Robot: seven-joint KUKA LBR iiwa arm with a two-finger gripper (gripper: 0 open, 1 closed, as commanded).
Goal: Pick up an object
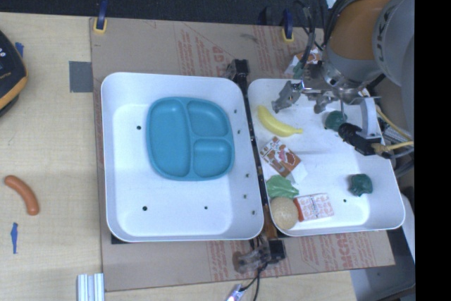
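Metal fingers [284, 98]: spread apart with nothing between them, poised over the back part of the right bin; one tip is toward the bin's inner wall, the other nearer the arm.
Yellow banana [278, 125]: lies just in front of the fingers on the bin floor, apart from them, slanting from the back left toward the middle.
Teal lump [333, 119]: small, close below the arm-side finger, next to a black cable end.
Snack packet [282, 157]: red, white and brown, flat, just in front of the banana.
Green piece [280, 187]: leafy in shape, in front of the packet, near the inner wall.
Beige disc [284, 211]: round, at the front left corner, touching the green piece's front edge.
Red label [313, 206]: red and white flat packet just beside the disc, along the front wall.
Dark green lump [361, 184]: alone toward the right side, well apart from the others.
Right bin [384, 218]: white, shallow, holding all of the above.
Arm [366, 17]: grey with an orange band, reaching in over the bin's back right corner.
Left bin [127, 222]: white, touching the right bin along one side.
Blue plate [190, 137]: three compartments, flat in the middle of the left bin.
Cardboard [176, 46]: brown sheet under both bins.
Sausage [22, 194]: orange-brown, on the wooden tabletop [42, 137], well left of the bins.
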